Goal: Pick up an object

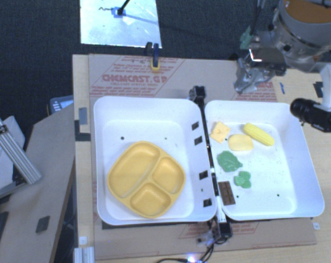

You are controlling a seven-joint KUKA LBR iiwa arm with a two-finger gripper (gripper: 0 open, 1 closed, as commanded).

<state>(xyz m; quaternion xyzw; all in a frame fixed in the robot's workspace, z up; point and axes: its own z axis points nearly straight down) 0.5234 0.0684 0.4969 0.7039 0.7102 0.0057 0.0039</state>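
Observation:
In the right bin lie a corn cob, a pale yellow round piece, a yellow cheese wedge, a green leafy piece, a small green broccoli-like piece and a brown chocolate bar. My gripper hangs above the bench just behind the right bin's far rim, up and a little right of the cheese wedge. Nothing shows between its fingers.
The left bin holds a yellow compartment tray. A row of black clips runs along the seam between the bins. A black cylinder juts in over the right bin's far right corner. A silver sheet lies at the back.

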